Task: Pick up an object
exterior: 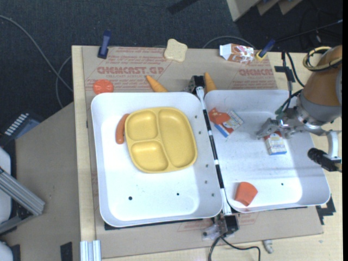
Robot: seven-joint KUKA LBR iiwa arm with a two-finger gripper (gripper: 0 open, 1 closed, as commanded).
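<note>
Dark carpet surrounds the bench, whose cardboard top carries red lettering, and from my remote seat I read the scene from its left side across. On the cardboard behind the bins I see a small orange disc, a blue clip, a slice of toast, a carrot and a crumpled red-and-white wrapper. Inside the left bin lies a yellow divided plate, tilted slightly, with a red sausage just beside its left edge. Over the divider, the right bin holds a red-and-white packet near its back left corner and an orange block against its front wall. Further right sits a small carton with red, white and blue print, lying flat on the bin floor. My gripper hangs right over the carton's upper end, its fingers splayed out to the left of the wrist; they look spread apart, and I see nothing clamped between them. The carton lies just below and beside the fingertips, though I cannot tell whether they touch it. The grey arm with its orange band enters from the right.
</note>
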